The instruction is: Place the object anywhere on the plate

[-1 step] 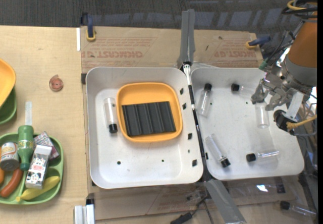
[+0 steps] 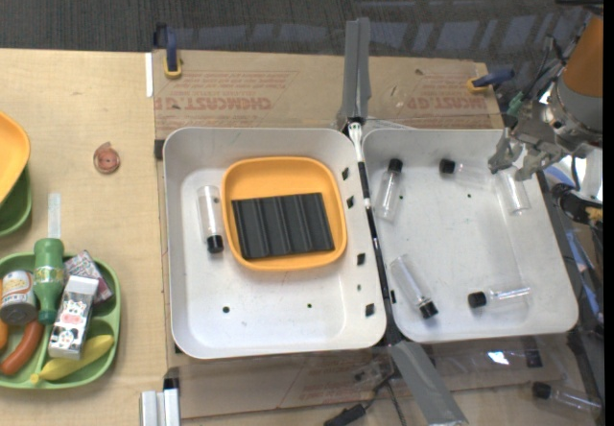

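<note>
Gripper [image 2: 518,157] hangs over the right bin's [image 2: 480,323] far right corner; whether it grips anything cannot be told. A clear tube [image 2: 514,192] lies just below it, well right of the orange plate [image 2: 284,175].

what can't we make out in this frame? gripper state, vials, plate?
- Pincer: camera view, small and cluttered at the right bin's upper right; open or shut unreadable, and whether the vial just below it is held.
- Arm: cut off by the right edge.
- Black ridged block on the orange plate: what it is cannot be told.
- Clear vial bodies, e.g.: blend into the white bin; contents unreadable.
</note>
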`<state>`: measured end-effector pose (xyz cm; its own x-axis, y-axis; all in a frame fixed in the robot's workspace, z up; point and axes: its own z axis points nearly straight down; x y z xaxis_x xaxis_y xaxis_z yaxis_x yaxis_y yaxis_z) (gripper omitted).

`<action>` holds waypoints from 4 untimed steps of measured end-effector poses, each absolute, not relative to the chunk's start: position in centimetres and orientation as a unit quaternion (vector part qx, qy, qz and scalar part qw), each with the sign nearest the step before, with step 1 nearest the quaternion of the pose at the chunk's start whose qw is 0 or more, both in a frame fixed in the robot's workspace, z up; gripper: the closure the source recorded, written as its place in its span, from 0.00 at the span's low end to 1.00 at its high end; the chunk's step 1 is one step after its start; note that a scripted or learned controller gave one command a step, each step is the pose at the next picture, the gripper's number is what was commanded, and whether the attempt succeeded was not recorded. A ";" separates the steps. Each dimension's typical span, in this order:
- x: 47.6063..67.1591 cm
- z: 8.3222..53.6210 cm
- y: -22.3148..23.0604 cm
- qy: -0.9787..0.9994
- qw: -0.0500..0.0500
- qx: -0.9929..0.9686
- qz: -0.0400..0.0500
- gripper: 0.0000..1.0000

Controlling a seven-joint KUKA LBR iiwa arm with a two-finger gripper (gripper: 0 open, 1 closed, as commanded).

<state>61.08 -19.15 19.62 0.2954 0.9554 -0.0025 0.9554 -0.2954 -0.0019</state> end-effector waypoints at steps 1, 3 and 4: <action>65.9 19.6 -18.4 -0.608 0.000 -0.794 0.001 1.00; 65.9 20.6 -14.5 -0.719 0.000 -0.695 0.001 1.00; 65.9 18.9 -12.9 -0.790 0.000 -0.613 0.001 1.00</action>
